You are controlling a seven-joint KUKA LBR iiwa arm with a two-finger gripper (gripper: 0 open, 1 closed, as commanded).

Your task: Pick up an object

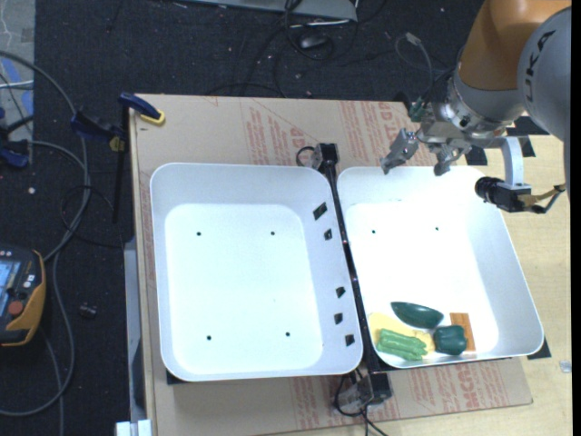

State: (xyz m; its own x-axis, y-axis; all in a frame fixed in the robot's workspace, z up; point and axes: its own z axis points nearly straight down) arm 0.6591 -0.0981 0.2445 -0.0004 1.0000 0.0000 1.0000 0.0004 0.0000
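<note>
Camera view. You see the gripper [419, 159] hanging above the far rim of the right bin [508, 252], its two fingers spread apart with nothing between them. The grey arm [513, 44] enters from the right, with its orange band above the wrist.

The candidates for picking all lie clustered in the near corner of the right bin, well apart from the gripper: a dark green oval piece [417, 314], a light green ridged piece [400, 343] just in front of it, a teal block [449, 339] beside that, a pale yellow flat piece [385, 322] partly beneath them, and a small orange-brown piece [462, 321] against the teal block.

To do this step well, carry the open gripper toward the near corner. The ridged piece looks the freest; straddle its narrow width and descend clear of the bin wall. The left bin [172, 271] needs no attention.
</note>
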